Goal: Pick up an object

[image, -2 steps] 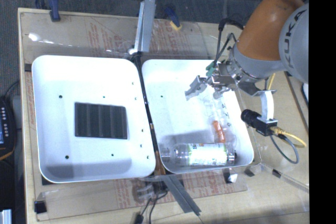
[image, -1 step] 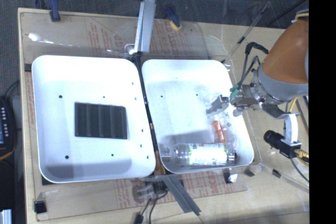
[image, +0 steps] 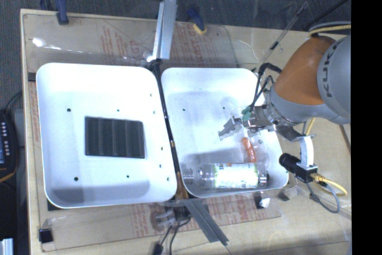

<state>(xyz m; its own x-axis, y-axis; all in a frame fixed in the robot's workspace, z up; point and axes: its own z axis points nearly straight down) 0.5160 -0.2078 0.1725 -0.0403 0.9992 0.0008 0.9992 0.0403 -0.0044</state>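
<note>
Two white bins are sitting side by side on the counter (image: pixel 36 33), and I am counting what each one is carrying. My left bin (image: pixel 59 86) is holding one dark ribbed rectangular pad (image: pixel 114 137), lying flat near its middle. My right bin (image: pixel 179 92) is holding two things I can make out: one clear plastic bottle (image: pixel 224 175) lying on its side along the near wall, with a pale label around its body, and one small orange-red object (image: pixel 249 149) just above the bottle — too small for me to name with any confidence. The gripper (image: pixel 230 127) is hanging low over the right bin, close beside that orange piece, its fingers showing spread apart with nothing between them. I am judging the bottle to be the likelier pick: it is looking empty, so light, but also thin-walled, smooth and round — apt to roll away or squirt out sideways if I am squeezing it off-centre. I would be taking it across the labelled middle of its body, fingers straddling its width rather than its length, since the label should be giving more friction than bare plastic. Its closeness to the bin wall is troubling me, as one finger may be finding little room on that side. The orange piece is looking light and slim, easier to close on, though it is lying near the bottle and a sloppy approach could be nudging both.
</note>
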